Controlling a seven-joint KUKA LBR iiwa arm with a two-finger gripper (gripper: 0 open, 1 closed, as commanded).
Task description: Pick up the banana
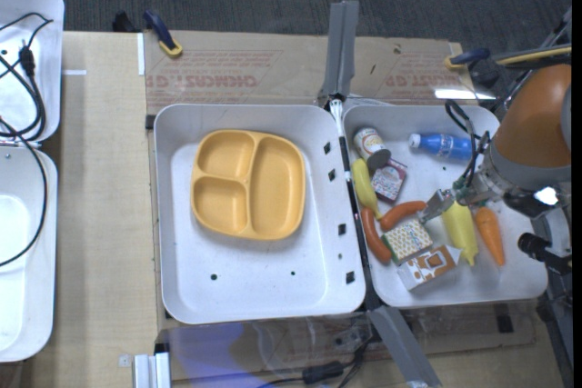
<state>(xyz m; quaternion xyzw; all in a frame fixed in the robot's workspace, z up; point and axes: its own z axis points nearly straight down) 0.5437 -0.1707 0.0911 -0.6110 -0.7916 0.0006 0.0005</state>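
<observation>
The banana (364, 184) lies along the right bin's (518, 286) left wall, at 9 o'clock of the gripper (447, 202). Gripper opening cannot be determined; it hovers beside a yellow corn cob (460, 232).

This is a robotics lab, set up for pick-and-place trials. A grey arm with an orange band (538, 118) reaches in from the right over a plywood bench (100, 195) on dark carpet. Two shallow white bins (173, 223) sit side by side, with clamps (162, 32) at the far edge. Loose black cables (23, 95) trail over white trays at the left, and metal framing (341, 50) runs between the bins.
</observation>
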